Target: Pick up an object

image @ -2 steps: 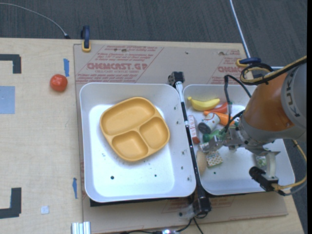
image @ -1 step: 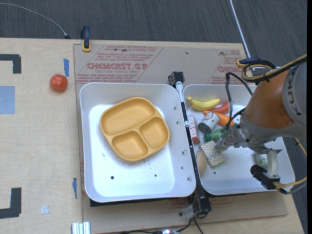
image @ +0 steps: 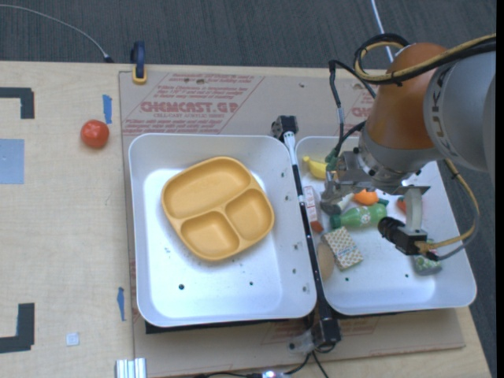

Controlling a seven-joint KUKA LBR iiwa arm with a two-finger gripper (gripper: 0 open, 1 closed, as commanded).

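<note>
My gripper [image: 334, 197] hangs low over the left part of the right bin [image: 394, 290], under the grey and orange wrist. Right beside it lie an orange piece [image: 365, 198] and a green bottle-shaped toy [image: 359, 217]. A yellow banana-like toy [image: 316, 166] rests near the bin's far left corner. A checkered beige packet [image: 344, 248] lies in front of the gripper, and a small red piece [image: 316, 226] sits by the bin's left wall. I see nothing held in the gripper.
The left bin [image: 157, 290] holds a yellow divided plate [image: 217, 208]. A grey-green item [image: 428, 264] and a white piece [image: 413, 209] lie on the right bin's right side. A red ball [image: 94, 133] sits on the bench at far left.
</note>
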